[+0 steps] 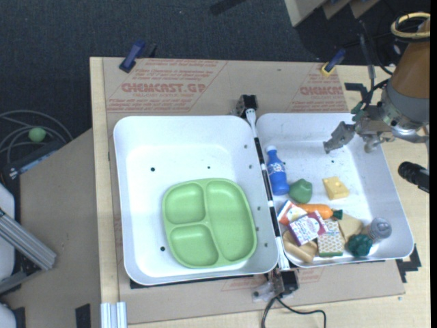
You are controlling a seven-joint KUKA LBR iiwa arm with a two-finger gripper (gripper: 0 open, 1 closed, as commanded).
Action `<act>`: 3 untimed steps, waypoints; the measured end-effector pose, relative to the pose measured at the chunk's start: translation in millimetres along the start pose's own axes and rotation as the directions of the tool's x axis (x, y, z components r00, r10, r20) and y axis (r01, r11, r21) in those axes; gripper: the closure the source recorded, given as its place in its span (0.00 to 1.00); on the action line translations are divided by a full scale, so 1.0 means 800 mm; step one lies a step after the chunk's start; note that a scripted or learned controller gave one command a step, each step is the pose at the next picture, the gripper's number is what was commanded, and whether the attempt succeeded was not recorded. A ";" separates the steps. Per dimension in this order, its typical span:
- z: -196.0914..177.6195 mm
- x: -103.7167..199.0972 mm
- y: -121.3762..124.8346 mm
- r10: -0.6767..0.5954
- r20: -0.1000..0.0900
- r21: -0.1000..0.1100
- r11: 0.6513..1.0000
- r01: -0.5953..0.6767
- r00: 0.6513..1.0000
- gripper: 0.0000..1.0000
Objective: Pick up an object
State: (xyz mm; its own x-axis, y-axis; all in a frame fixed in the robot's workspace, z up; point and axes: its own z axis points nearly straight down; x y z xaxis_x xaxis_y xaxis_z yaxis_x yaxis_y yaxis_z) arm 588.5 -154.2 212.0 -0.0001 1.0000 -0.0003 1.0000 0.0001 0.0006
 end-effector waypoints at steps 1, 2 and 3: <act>0.065 0.071 -0.076 -0.001 -0.001 0.003 1.000 0.001 1.000 0.00; 0.158 0.060 -0.050 0.004 0.006 -0.002 1.000 -0.004 1.000 0.00; 0.147 0.064 -0.050 0.001 0.002 -0.002 1.000 -0.001 1.000 1.00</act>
State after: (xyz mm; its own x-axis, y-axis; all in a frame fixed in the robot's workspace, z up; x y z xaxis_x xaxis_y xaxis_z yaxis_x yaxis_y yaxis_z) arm 548.7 -103.1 94.7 0.0012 1.0000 -0.0018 1.0000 -0.0012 0.0030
